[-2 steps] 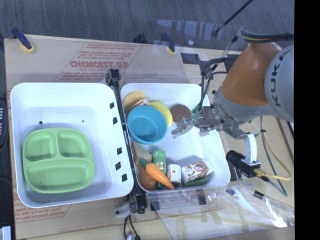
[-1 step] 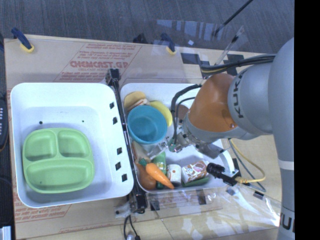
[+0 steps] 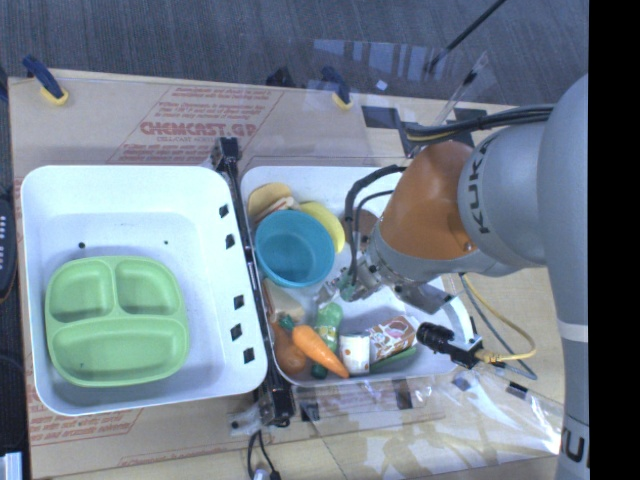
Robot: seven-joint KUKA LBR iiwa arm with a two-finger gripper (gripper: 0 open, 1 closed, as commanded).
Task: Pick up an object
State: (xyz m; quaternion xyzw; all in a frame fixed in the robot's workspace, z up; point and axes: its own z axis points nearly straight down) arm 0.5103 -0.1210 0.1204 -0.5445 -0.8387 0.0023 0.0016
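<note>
The right bin [image 3: 300,180] holds a blue cup [image 3: 293,248], a yellow piece [image 3: 328,223] behind it, a tan round item [image 3: 268,201], an orange carrot [image 3: 318,347], a green item [image 3: 328,318] and a small printed carton [image 3: 391,338]. My gripper [image 3: 349,286] reaches down into this bin just right of the blue cup, above the green item. The orange wrist band and grey arm cover most of the gripper, so its fingers are hidden.
The left bin [image 3: 60,188] holds a green divided tray [image 3: 117,320]. A black clip strip [image 3: 243,278] runs between the two bins. Cables [image 3: 500,348] trail at the right of the right bin. Blue clamps [image 3: 45,78] hold the cardboard at the back.
</note>
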